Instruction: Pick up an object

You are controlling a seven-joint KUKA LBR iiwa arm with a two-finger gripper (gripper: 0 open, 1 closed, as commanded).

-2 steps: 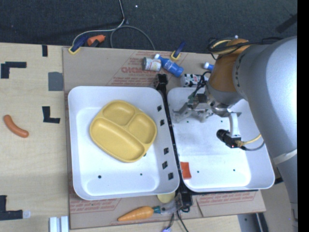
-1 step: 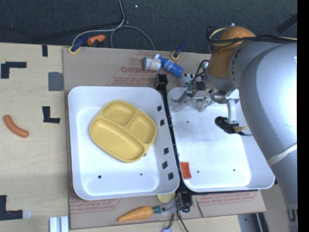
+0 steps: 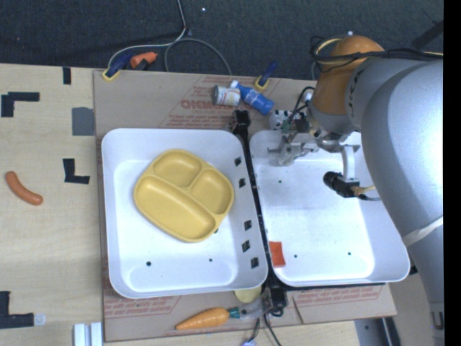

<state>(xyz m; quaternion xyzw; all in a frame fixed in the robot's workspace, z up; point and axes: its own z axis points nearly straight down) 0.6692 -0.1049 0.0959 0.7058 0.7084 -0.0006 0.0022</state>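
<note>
My gripper (image 3: 287, 148) hangs low over the far left corner of the right bin (image 3: 324, 222), close to the bin's back wall, with the grey arm and its orange band (image 3: 344, 85) above it. A small orange-red block (image 3: 276, 253) lies in the right bin near its front left corner, well away from the gripper. A yellow divided plate (image 3: 184, 193) lies in the left bin (image 3: 122, 265). I see nothing held at the gripper.
A white and blue bottle (image 3: 243, 96) lies on the cardboard behind the bins. A carrot (image 3: 205, 318) lies in front of them. An orange sausage (image 3: 23, 188) rests on the bench at far left. A black divider with clips (image 3: 248, 193) runs between the bins.
</note>
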